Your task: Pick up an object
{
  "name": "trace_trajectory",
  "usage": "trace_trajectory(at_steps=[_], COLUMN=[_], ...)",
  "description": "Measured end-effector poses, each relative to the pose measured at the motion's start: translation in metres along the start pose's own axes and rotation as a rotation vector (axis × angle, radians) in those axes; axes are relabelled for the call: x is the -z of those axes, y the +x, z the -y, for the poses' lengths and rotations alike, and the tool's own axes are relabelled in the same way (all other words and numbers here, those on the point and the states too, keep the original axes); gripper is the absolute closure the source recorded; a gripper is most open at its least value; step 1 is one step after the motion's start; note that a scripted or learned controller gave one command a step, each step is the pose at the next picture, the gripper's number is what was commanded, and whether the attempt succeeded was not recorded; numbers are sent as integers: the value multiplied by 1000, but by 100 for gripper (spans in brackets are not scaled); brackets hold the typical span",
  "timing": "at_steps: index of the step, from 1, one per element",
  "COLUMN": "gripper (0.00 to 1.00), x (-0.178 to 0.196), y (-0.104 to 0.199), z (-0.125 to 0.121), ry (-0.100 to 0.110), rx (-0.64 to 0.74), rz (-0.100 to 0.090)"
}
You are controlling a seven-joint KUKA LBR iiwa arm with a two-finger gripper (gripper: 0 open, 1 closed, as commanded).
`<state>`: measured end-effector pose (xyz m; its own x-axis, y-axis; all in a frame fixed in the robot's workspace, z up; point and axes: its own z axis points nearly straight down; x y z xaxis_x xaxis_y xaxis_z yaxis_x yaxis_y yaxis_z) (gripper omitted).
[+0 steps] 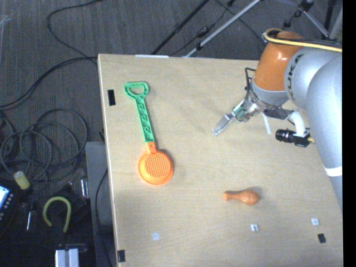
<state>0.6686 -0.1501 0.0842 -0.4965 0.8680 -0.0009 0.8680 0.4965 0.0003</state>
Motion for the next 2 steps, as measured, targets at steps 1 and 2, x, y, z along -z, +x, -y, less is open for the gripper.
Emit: trace_trajectory(at_steps=[1,2], gripper=[0,0], x=[-1,60], y=[-25,-52], z=[15,30], ry=[4,2], rx=[-839,-843], rz=[2,2])
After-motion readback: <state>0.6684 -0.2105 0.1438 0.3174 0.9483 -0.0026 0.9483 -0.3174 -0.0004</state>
